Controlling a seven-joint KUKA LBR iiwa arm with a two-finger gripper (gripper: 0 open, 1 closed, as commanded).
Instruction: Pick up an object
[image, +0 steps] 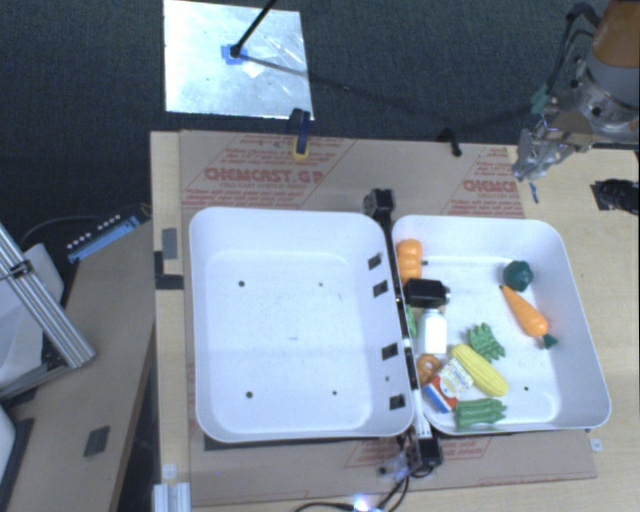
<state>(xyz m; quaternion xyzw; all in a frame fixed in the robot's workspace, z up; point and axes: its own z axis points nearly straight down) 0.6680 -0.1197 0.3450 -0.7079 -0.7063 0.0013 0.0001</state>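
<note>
The right bin (570, 300) holds several toy foods. An orange carrot (525, 311) lies near its right side, with a dark green round piece (517, 274) just above it. A yellow corn cob (479, 369) lies near the front, beside a green leafy piece (485, 341) and a green pod (479, 411). An orange piece (409, 259) and a black block (425, 292) lie against the left wall, with a white bottle (434, 332) below them. My gripper (533, 160) hangs at the upper right, above the bench behind the right bin, with nothing seen between its fingers.
The left bin (290, 320) sits beside the right one, joined by a black divider with clips (385, 290). A shiny metal sheet (237, 58) lies at the back. A yellow and blue clamp (299, 135) stands on the cardboard edge.
</note>
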